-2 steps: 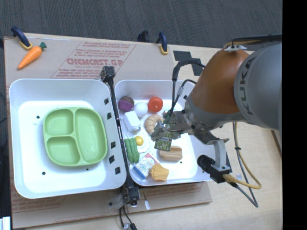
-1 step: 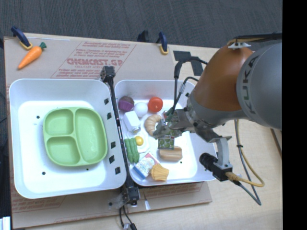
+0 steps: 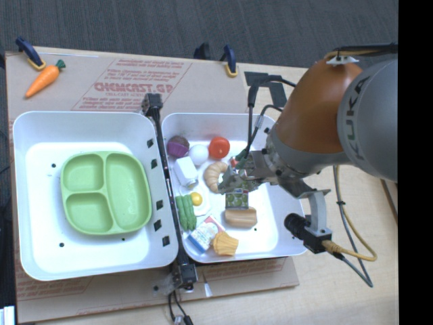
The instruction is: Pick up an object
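Arm: reaches in from the right, its orange band bulking over the right bin [image 3: 270, 124], wrist bent down toward the bin's middle.
Gripper: the gripper [image 3: 233, 179] hangs low over the food pile, just above a small green patterned packet [image 3: 237, 199].
Fingers: too dark and cluttered to judge; I cannot tell whether they are spread or pinching.
Right bin contents: croissant [image 3: 214, 175] and red tomato [image 3: 218, 147] beside the gripper; bread roll [image 3: 240, 217] below the packet.
Left bin: the left bin [image 3: 40, 131] holds a green divided plate [image 3: 106, 191].
Worktop: toy carrot [image 3: 43, 78] near the far left corner.
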Robot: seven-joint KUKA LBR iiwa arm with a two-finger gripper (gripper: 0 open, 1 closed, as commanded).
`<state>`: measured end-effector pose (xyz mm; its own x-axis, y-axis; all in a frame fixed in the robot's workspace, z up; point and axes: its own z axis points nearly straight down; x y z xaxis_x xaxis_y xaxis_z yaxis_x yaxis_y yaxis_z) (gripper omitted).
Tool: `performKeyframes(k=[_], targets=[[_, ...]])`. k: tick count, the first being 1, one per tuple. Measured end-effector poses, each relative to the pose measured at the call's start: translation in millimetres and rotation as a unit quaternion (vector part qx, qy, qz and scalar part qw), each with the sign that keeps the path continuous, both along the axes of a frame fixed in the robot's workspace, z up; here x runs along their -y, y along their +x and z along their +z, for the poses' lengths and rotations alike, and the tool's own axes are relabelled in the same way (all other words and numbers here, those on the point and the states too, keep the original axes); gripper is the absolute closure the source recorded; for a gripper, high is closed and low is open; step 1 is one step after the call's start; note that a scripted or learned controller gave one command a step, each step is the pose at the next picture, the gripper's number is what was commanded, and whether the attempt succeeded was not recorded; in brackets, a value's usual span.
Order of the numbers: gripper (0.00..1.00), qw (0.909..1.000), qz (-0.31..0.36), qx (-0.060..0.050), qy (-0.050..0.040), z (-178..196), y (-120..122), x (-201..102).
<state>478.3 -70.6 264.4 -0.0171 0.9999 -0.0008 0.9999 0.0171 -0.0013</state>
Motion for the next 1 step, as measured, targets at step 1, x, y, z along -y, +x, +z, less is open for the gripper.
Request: performKeyframes(k=[1], targets=[[1.00, 1.0000, 0.003, 0.001, -0.0002, 10.3, 0.7, -0.3]])
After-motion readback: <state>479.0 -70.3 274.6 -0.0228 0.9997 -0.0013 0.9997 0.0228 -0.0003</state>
